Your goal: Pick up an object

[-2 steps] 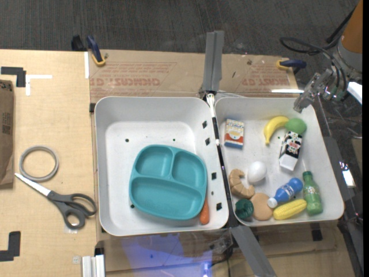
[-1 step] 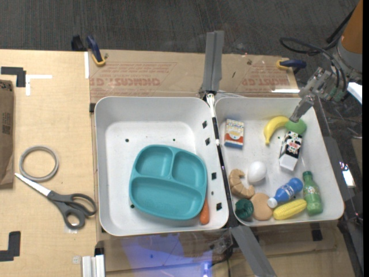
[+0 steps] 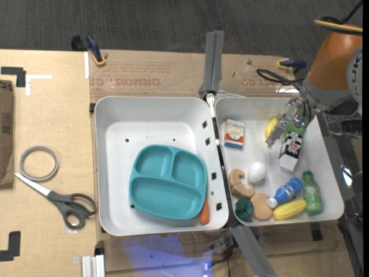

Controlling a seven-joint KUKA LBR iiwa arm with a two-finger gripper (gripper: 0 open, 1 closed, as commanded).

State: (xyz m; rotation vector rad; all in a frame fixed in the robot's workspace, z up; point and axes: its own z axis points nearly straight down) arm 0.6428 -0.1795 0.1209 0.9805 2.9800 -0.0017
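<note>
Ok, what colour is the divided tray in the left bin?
Teal, all over. The divided tray shows clearly in the camera view.

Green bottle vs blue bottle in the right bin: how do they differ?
Colour: the green bottle is green with a red cap; the blue bottle is blue with a white cap. Pose: the green bottle's cap points to the bin's far side; the blue bottle lies diagonally, cap toward the near left. Both lie beside the yellow corn.

Beside the white egg [image 3: 256, 171], a blue bottle [image 3: 286, 190], green bottle [image 3: 312, 193] and yellow corn [image 3: 289, 209]; left of it, a teal plate [image 3: 168, 182]. The arm [image 3: 337, 62] is orange-banded.
</note>
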